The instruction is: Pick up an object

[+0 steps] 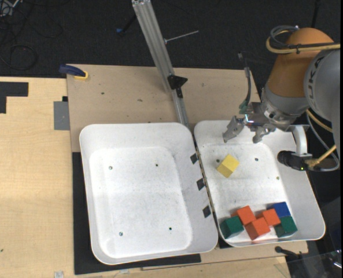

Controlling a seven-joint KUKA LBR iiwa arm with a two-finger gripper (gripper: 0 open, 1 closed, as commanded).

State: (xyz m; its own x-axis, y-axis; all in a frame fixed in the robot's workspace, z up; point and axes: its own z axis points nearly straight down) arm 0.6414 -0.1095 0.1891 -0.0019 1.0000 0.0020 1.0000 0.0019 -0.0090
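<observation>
Yellow block (228, 165) below open tool (246, 132)

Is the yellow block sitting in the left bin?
No, the yellow block lies in the right bin, apart from the cluster of blocks at that bin's near end, with the gripper above it.

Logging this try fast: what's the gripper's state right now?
Gripper: open, holding nothing, above the right bin beyond the yellow block.
</observation>
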